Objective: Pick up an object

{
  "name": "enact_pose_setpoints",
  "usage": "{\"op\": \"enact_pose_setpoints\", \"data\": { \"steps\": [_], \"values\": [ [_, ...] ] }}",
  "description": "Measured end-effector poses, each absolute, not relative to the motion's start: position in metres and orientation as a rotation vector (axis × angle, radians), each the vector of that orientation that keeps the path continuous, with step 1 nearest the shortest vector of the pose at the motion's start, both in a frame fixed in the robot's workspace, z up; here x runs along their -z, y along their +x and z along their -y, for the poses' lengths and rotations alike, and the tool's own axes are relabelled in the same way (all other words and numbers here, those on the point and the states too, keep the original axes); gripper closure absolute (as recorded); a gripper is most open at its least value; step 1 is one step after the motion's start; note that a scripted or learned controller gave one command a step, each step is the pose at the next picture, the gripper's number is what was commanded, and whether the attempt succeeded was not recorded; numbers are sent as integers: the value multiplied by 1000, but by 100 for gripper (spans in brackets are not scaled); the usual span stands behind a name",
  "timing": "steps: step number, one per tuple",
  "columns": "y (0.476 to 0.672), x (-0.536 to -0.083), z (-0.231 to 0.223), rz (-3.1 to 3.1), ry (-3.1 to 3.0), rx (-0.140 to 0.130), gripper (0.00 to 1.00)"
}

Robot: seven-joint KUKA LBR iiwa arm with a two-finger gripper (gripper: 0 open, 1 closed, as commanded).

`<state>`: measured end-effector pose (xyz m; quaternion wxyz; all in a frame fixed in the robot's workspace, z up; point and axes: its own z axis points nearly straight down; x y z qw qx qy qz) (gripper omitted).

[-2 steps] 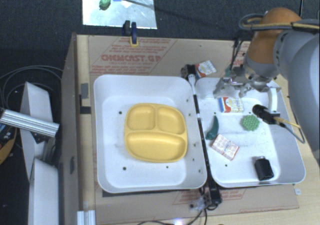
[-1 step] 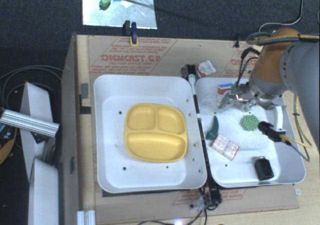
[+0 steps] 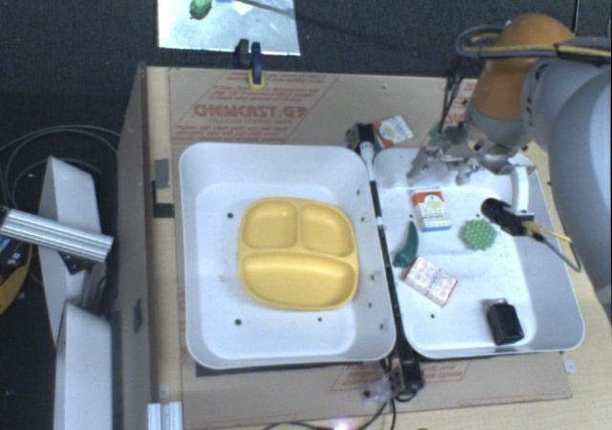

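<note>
The gripper point(image 3: 440, 165) hangs over the back edge of the right bin point(image 3: 459, 333), and honestly I can't tell if it's open or closed from this angle. Nothing's visibly in it. The pickable stuff all lies in that bin: a red-and-white box point(image 3: 432, 210) just in front of the gripper, a green ball point(image 3: 479, 234) beside it, a teal piece point(image 3: 408, 243) near the divider, a packet point(image 3: 428, 280) further forward, and a black block point(image 3: 504, 321) at the front. The left bin point(image 3: 210, 227) holds a yellow tray point(image 3: 296, 253).
</note>
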<state>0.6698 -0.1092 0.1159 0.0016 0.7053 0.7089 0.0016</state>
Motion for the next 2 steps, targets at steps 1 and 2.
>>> {"op": "enact_pose_setpoints", "data": {
  "steps": [1,2],
  "values": [
    [607,-84,92,-2224,2221,1,0],
    [542,-84,86,-2223,2220,0,0]
  ]
}}
